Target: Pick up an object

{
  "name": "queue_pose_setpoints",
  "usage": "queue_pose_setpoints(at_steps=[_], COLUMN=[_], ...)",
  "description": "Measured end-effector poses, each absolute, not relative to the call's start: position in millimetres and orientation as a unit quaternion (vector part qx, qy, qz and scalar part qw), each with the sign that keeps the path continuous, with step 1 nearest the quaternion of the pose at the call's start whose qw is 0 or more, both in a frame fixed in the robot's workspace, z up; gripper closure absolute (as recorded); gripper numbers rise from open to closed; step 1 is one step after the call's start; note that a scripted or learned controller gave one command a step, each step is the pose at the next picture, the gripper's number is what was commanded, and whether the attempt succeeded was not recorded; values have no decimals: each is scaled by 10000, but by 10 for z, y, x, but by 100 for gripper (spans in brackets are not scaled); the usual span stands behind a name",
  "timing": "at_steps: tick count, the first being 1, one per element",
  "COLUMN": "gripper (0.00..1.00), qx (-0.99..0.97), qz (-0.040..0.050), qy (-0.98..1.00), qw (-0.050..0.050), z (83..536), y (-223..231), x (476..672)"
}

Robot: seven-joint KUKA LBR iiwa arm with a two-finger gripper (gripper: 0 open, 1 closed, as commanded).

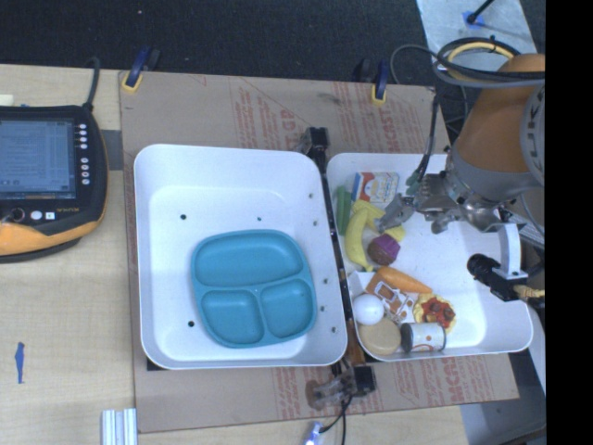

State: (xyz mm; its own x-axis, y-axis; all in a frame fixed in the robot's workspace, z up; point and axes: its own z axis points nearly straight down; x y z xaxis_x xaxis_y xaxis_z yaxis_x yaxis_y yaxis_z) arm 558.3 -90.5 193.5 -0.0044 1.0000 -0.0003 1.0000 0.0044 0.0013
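Toys fill the right bin [482, 334]; the gripper [400, 213] hangs low over them, and I cannot tell its grip; a yellow banana [361, 230] and purple ball [384, 248] sit just beside it; 1 orange carrot [402, 279] lies near; the blue tray [252, 286] rests well apart.

Small toy foods [386, 248], carrot [402, 279] and egg [368, 310] among them, heaped in right bin [482, 327].

No text readable. Cardboard [278, 109] under the bins has red printing, too faint/small to make out. Pendant [42, 179] screen shows lines, illegible. Carton [378, 188] and small packs [394, 297] in right bin [500, 327] have labels, too blurry to read.
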Motion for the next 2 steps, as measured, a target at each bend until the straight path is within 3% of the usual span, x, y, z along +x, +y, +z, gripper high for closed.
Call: queue_pose_setpoints(at_steps=[1,2], gripper=[0,100], qx=[7060,7050], qz=[-17,-19], qy=[7082,7092], qw=[-5,-18], z=[946,1048], y=[-940,-940], x=[5693,5693])
